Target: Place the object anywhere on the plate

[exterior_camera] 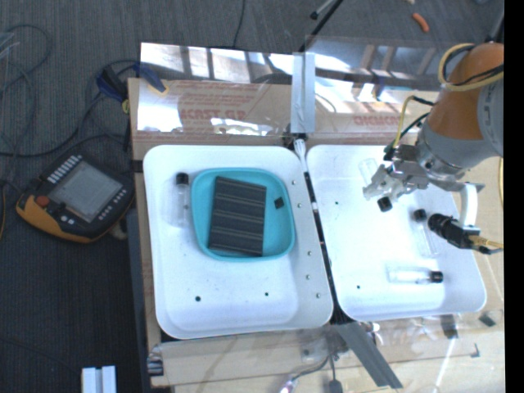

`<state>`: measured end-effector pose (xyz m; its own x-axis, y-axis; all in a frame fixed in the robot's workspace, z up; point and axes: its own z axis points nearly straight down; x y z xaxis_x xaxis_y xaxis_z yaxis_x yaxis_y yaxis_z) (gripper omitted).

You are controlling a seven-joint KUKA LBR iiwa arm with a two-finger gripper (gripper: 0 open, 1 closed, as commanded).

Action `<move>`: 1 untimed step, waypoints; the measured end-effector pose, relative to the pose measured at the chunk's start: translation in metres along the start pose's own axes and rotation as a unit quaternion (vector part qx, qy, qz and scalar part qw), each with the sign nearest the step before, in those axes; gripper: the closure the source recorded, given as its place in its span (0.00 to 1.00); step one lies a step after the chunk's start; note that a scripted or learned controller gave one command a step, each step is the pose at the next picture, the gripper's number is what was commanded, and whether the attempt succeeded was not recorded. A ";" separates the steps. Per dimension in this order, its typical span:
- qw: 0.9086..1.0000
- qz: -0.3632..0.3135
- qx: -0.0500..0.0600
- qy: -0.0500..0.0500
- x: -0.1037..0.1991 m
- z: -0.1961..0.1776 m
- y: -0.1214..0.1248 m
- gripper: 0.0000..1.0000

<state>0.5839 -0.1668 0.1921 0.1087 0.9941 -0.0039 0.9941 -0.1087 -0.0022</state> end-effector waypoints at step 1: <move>1.000 0.000 0.000 0.000 0.000 0.000 0.000 0.00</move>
